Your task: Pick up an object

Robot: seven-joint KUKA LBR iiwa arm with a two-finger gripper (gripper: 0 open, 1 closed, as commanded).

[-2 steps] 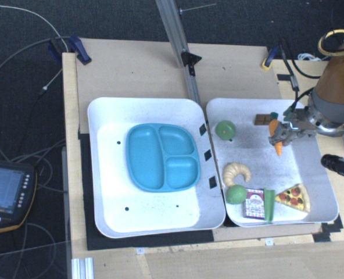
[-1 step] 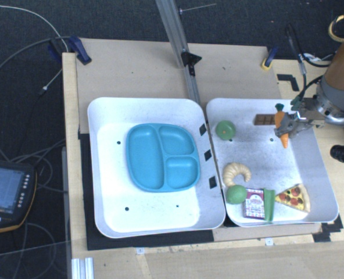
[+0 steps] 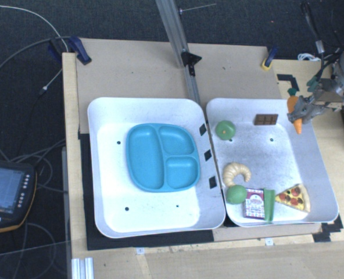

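My gripper (image 3: 303, 110) hangs at the right bin's (image 3: 276, 156) upper right corner, over its rim. An orange carrot-like toy (image 3: 297, 124) sticks out from between the fingers, its tip pointing down and its other end showing just above them, so the gripper is shut on it. In the right bin lie a green apple (image 3: 225, 129), a brown chocolate bar (image 3: 265, 120), a croissant (image 3: 236, 171), a green lime (image 3: 236, 194), a pink box (image 3: 254, 204), a green stick (image 3: 269, 205) and a pizza slice (image 3: 293, 197).
The left bin (image 3: 108, 173) holds a blue divided plate (image 3: 162, 157). A metal post (image 3: 178, 34) slants across the bench's back toward the gap between the bins. Cables and a tablet (image 3: 6, 190) lie on the floor at left.
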